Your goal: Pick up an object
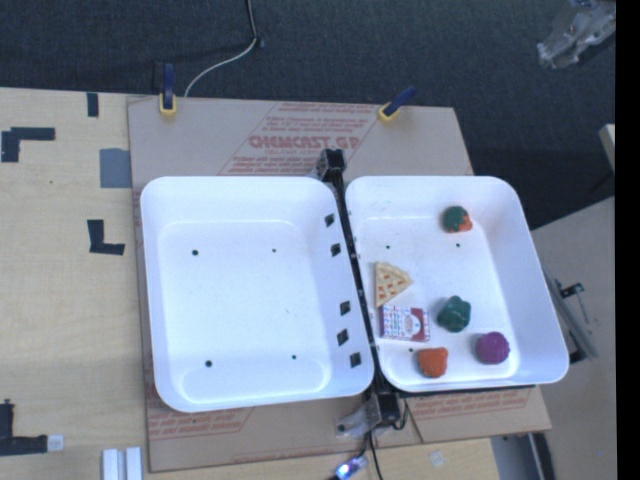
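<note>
Your two bins sit side by side; every candidate object lies in the right bin (520,268).

Largest first: left bin (240,288), then the gripper (575,33) at 1 o'clock, grip state unreadable. In the right bin: red-white carton (403,322) centre, yellow wedge (391,282) at 11, green piece (454,313) at 3, purple ball (491,347) at 4, orange piece (432,362) at 6, green-orange piece (456,219) at 1.

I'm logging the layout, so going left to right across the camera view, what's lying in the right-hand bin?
Pizza slice toy → red and white carton → orange toy → purple toy.
</note>
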`<state>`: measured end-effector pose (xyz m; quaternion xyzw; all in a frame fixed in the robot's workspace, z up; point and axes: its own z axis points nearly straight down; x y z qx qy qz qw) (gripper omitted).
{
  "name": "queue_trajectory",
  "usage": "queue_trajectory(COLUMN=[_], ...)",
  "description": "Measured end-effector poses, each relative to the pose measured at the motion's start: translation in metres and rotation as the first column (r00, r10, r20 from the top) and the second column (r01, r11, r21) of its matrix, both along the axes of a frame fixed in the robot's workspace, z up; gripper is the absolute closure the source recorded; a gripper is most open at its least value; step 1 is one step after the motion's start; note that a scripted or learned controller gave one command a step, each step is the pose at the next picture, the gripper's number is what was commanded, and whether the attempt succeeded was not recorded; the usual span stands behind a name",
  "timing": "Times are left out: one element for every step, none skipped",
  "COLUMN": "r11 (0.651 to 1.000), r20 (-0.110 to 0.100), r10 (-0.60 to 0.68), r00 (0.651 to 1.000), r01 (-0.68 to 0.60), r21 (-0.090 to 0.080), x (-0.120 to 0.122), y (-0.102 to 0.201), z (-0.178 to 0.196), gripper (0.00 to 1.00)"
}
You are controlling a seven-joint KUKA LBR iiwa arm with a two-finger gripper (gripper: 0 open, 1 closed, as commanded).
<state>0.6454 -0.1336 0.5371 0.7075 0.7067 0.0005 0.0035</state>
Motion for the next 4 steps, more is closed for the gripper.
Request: queue_trajectory(r11=[1.0,1.0,1.0,1.0], r20=[-0.011,-0.006,-0.005,-0.005], r10=[0.006,0.003,0.004,0.004], r00=[1.0,1.0,1.0,1.0], r01=[-0.006,-0.003,-0.004,-0.004], r21=[0.004,0.002,0.0,-0.002], x=[0.024,0.023,0.024,0.024], y=[0.049,0.047,0.047,0.047], z=[-0.062,-0.048,-0.038,-0.028], gripper=[1.0,1.0,1.0,1.0])
